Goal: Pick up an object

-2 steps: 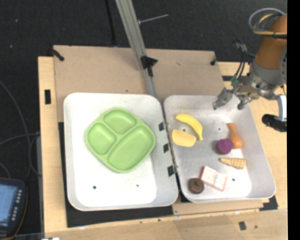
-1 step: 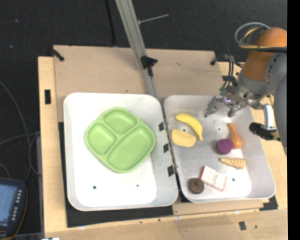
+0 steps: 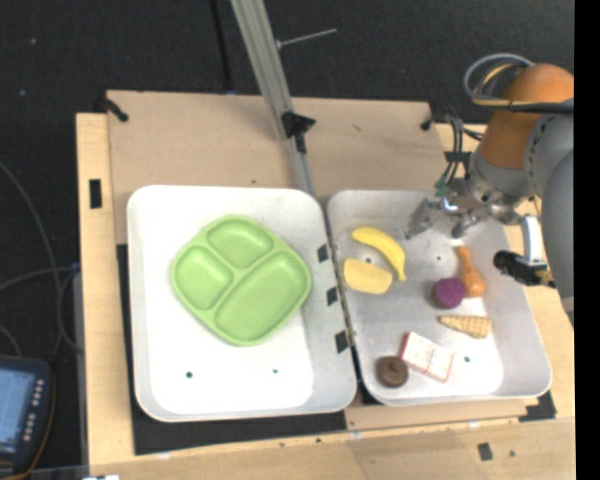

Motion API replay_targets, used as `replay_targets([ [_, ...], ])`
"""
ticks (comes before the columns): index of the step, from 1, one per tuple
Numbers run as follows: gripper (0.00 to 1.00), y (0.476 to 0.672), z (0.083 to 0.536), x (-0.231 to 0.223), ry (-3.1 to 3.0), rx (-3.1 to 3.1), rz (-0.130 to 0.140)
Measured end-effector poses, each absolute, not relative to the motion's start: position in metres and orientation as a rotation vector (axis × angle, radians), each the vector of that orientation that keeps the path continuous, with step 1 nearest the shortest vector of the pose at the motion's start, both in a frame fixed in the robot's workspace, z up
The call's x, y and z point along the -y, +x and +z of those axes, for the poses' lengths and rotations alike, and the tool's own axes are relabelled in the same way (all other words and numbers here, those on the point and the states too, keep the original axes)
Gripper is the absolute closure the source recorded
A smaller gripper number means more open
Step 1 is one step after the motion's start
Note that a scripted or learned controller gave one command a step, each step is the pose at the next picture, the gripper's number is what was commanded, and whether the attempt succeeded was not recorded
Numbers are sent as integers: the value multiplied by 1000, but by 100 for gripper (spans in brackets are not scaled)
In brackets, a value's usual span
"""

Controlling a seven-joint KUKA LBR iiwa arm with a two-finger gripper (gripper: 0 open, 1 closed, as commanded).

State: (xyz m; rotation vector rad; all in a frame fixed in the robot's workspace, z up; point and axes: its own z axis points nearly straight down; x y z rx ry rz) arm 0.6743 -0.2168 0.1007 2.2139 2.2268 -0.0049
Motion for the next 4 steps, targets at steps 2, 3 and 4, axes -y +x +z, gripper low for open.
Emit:
replay_targets([
  [2,100,673,171,211,2211,-2222,6],
  [3,100,674,223,212,2210,-2223,6],
  [4,100,666,221,158,2214,-2227,2],
])
